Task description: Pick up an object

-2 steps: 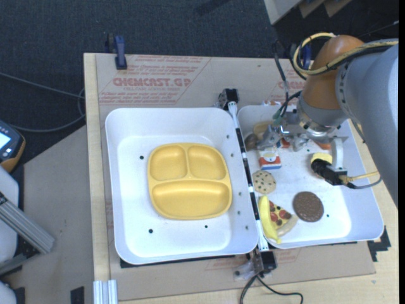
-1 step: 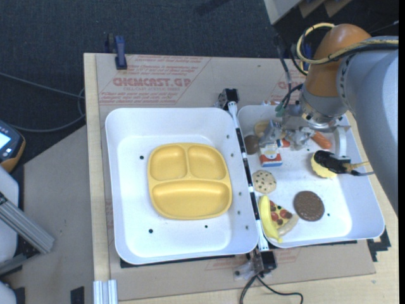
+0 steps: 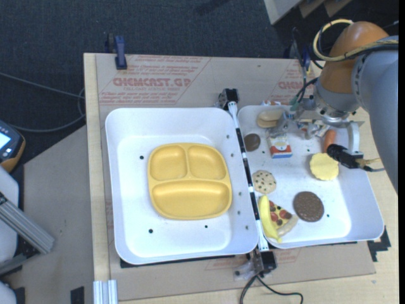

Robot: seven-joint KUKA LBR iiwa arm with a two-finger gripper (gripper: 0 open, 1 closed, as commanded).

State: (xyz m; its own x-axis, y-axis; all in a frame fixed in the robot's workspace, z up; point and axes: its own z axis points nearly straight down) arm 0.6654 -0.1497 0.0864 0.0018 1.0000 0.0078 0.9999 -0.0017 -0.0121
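Toy food pieces lie in the right white bin (image 3: pixel 361 223): a chocolate-chip cookie (image 3: pixel 263 182), a dark brown round cookie (image 3: pixel 308 206), a yellow round slice (image 3: pixel 324 166), a pizza slice (image 3: pixel 281 217). The end effector (image 3: pixel 304 124) hangs low over this bin's far part; its opening I cannot tell. A yellow divided plate (image 3: pixel 189 180) sits in the left bin (image 3: pixel 126 170).

Single fixed camera above the bench (image 3: pixel 95 170), slanting down on both white bins (image 3: pixel 126 170).

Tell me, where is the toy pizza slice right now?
The pizza slice lies at the near edge of the right bin, against a banana, with a chocolate cookie to its right.
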